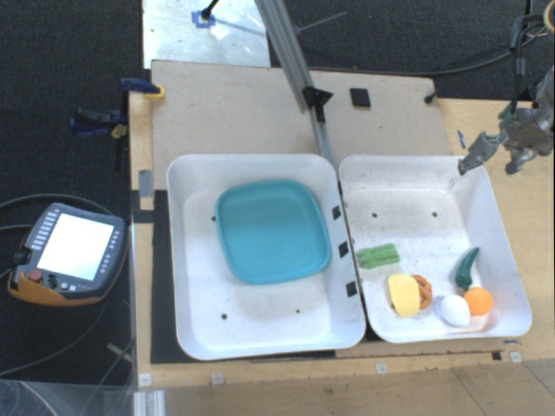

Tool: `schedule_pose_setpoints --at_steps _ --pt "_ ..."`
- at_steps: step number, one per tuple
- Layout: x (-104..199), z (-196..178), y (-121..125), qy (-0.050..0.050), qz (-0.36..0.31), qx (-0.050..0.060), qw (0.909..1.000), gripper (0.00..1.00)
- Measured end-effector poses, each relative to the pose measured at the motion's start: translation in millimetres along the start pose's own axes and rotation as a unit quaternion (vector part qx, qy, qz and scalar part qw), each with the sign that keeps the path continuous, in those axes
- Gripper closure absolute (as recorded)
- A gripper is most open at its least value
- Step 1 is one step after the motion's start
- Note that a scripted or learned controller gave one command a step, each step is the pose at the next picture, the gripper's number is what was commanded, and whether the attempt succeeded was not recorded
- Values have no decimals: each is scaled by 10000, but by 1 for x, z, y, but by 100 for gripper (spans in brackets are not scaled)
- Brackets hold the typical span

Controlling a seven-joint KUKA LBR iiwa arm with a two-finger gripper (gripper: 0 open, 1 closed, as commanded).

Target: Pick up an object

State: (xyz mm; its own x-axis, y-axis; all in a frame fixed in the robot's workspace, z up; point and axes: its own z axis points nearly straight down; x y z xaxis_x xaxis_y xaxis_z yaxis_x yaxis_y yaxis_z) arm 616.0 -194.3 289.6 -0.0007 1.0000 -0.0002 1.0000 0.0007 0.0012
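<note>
The end effector (pixel 492 157) hangs open and holds nothing, above the right bin's (pixel 486 199) two o'clock corner. A white egg (pixel 454 310) and an orange ball (pixel 479 301) lie at its five o'clock corner.

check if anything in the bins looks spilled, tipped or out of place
Nothing stands out. The teal plate lies flat in the left bin; the small items sit huddled in the right bin's near corner.
</note>
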Motion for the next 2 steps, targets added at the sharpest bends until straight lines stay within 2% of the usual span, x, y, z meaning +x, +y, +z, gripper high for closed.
schedule_pose_setpoints --at_steps 2 --pt "9 122 -3 6 1 27 10000 0"
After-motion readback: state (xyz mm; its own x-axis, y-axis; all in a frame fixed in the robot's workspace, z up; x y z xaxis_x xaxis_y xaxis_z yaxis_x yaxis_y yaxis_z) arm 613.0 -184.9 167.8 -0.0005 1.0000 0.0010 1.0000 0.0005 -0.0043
